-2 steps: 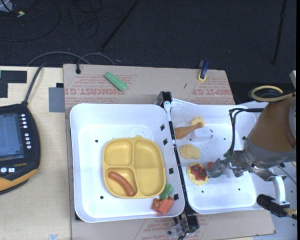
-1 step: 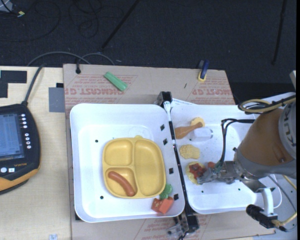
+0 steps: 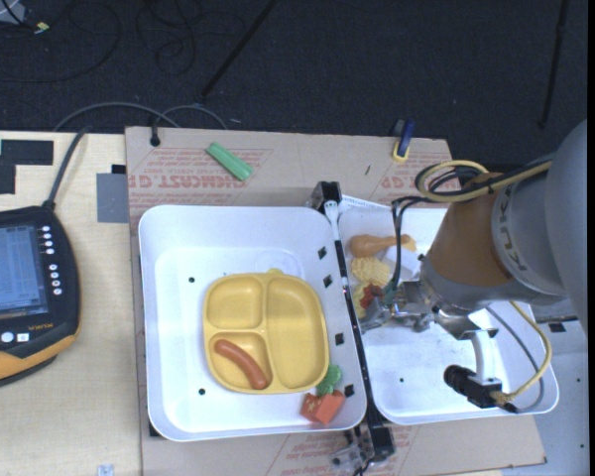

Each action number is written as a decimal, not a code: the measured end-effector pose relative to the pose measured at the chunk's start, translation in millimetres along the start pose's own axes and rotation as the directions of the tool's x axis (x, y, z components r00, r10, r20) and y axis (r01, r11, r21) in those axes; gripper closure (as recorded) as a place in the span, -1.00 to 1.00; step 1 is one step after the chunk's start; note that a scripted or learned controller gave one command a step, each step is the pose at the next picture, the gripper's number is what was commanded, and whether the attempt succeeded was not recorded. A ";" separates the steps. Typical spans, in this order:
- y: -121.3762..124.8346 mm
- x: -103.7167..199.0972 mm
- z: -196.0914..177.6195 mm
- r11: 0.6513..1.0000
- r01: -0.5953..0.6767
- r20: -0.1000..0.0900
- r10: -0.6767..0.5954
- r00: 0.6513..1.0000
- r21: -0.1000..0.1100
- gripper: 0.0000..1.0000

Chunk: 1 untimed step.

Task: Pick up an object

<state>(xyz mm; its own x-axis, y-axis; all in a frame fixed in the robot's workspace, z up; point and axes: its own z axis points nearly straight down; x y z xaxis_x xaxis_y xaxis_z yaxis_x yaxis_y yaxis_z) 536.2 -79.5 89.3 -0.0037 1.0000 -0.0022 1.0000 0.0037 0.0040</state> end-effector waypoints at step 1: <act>27.7 -27.0 1.9 1.000 -0.005 -0.002 0.005 1.000 0.005 -1.00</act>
